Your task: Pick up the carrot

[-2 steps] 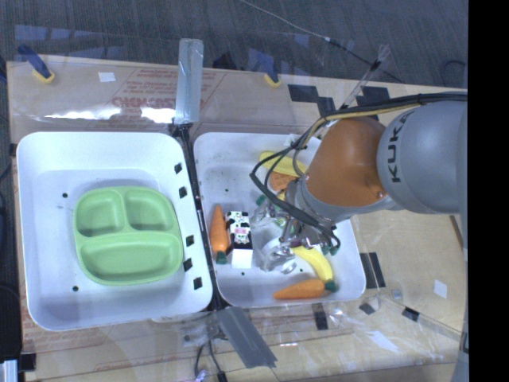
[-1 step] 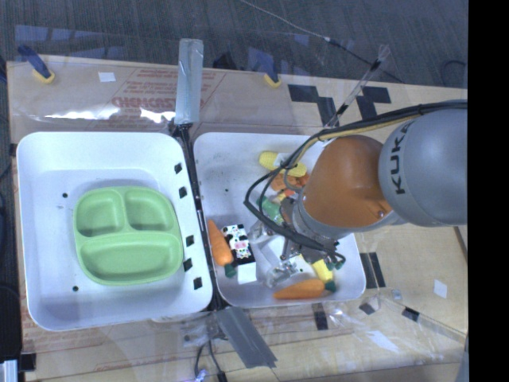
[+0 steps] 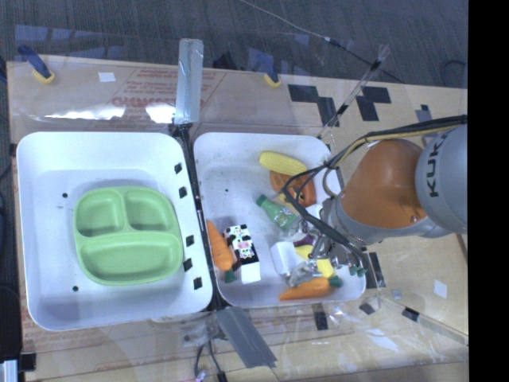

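Two carrots lie in the right bin (image 3: 238, 146). One carrot (image 3: 218, 245) rests against the bin's left wall, pointing front to back, with a green stub at its near end. The other carrot (image 3: 303, 291) lies flat along the front wall, its green top to the right. My gripper (image 3: 312, 267) hangs low over the front right part of this bin, just behind and above the front carrot, among a yellow piece and a white cup. Nothing is lifted off the bin floor.
The right bin also holds a corn cob (image 3: 281, 163), a green bottle (image 3: 278, 212), a cow-patterned carton (image 3: 241, 249), a white cup (image 3: 282, 257) and an orange item (image 3: 288, 186). The left bin (image 3: 32, 213) bears a green divided plate (image 3: 126, 235). Black cables run from the arm over the right bin.
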`<state>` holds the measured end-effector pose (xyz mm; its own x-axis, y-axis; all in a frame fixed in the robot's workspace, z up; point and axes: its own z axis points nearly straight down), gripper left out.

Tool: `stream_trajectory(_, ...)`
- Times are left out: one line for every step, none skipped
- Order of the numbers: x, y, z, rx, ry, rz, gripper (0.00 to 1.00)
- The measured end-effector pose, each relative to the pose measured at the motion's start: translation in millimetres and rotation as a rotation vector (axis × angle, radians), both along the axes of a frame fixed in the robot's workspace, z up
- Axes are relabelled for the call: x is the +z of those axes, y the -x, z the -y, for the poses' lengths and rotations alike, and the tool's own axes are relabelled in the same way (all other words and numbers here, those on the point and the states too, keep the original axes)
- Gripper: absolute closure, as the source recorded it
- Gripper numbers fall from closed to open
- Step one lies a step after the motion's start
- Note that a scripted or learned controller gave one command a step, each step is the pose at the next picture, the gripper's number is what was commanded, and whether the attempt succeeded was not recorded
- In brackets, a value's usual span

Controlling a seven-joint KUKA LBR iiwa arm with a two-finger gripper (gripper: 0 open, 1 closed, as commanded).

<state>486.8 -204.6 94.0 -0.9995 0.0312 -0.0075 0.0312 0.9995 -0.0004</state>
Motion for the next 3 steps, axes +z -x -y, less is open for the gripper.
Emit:
stream_trajectory(19.8, 8.8, -41.2, 0.021, -0.002, -0.007, 0.00)
stream_trajectory(-0.4, 6.9, -29.3, 0.271, 0.000, 0.000, 0.00)
stream_trajectory(9.7, 5.3, -31.0, 0.278, 0.001, 0.001, 1.00)
